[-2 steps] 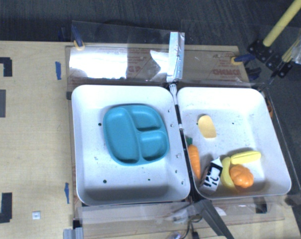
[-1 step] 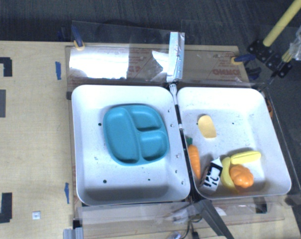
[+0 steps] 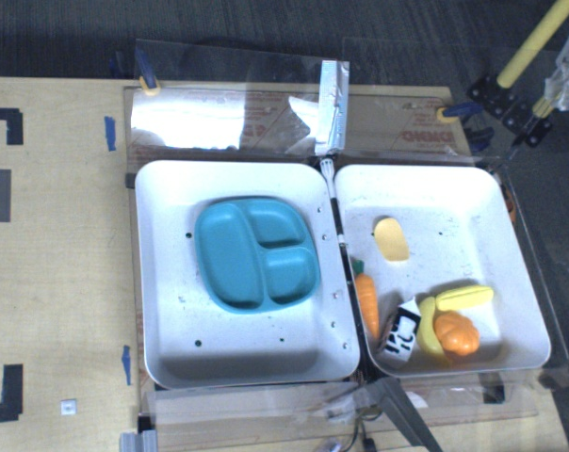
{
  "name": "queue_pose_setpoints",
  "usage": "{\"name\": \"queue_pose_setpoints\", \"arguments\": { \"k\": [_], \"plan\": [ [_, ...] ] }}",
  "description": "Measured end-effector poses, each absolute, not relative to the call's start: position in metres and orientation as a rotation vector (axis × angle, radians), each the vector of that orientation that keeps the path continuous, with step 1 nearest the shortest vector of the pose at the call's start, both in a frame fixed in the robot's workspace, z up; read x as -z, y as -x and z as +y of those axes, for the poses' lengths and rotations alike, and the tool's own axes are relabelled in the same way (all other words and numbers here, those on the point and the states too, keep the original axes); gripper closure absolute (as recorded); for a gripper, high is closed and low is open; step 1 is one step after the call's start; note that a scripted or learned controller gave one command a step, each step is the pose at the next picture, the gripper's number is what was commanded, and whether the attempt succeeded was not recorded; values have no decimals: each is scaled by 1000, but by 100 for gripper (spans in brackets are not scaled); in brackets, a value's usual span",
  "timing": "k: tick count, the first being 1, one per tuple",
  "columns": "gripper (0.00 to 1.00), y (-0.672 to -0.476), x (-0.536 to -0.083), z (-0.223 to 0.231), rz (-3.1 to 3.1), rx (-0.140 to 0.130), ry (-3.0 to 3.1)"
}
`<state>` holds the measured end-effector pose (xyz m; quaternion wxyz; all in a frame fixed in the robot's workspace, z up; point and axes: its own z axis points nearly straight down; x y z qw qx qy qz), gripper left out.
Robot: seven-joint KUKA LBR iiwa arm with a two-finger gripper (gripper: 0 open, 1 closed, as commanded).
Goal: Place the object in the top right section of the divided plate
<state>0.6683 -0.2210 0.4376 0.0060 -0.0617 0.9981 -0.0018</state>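
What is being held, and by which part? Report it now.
Nothing is held: the carrot, yellow disc, orange fruit and black-and-white block lie loose in the right bin, with no fingers touching them.

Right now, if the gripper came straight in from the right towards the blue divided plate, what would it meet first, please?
Probably the right bin's outer wall, then the pale yellow oval piece lying before the plate; travelling higher, it could clear both. Height is unclear.
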Motion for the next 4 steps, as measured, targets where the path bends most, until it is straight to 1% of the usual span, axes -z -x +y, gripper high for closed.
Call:
{"name": "queue_pose_setpoints", "arguments": {
  "k": [2, 3, 4],
  "plan": [
    [100, -668, -438, -221, 3092, 6, 482],
    [100, -668, -438, -222, 2966, 8, 996],
    [100, -668, -438, -221, 2935, 9, 1086]
  ]
}}
